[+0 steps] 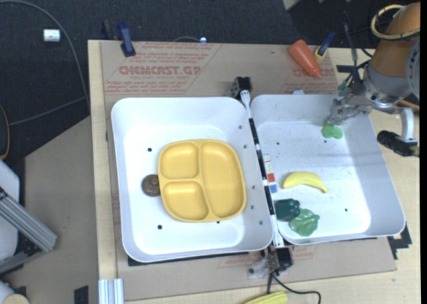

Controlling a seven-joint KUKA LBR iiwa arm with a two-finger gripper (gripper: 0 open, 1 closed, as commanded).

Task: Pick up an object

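Camera view: small green object (332,131) (right bin (373,183)) just beneath gripper (340,113)

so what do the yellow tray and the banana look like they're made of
Yellow tray: likely moulded plastic, with a smooth matte surface, an even colour and rounded compartment ridges.
Banana: probably a plastic toy, uniformly bright yellow with a faint sheen and no markings, though it is small in this view.
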